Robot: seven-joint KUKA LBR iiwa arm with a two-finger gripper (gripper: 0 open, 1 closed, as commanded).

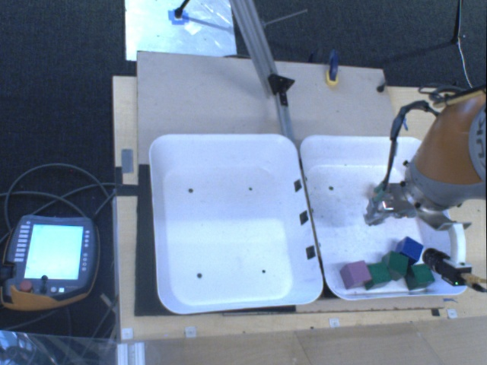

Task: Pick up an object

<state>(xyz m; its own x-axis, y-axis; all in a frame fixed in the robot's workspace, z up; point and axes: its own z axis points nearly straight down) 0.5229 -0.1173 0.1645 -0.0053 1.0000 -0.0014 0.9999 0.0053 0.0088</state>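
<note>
Near the front edge of the right bin (335,166) I see the blocks: a purple block (354,274), three green blocks (396,263) and a blue block (410,247), packed close together; my gripper (378,211) hangs over the bare floor just behind them, touching none; whether it is open I cannot tell; the left bin (228,147) sits beside.

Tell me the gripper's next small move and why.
Probably shift toward the near corner of the right bin and lower over the blocks. The gripper hangs above bare bin floor, while the purple block, green blocks and blue block sit clustered closer to the camera. Nothing shows between its fingers.
</note>
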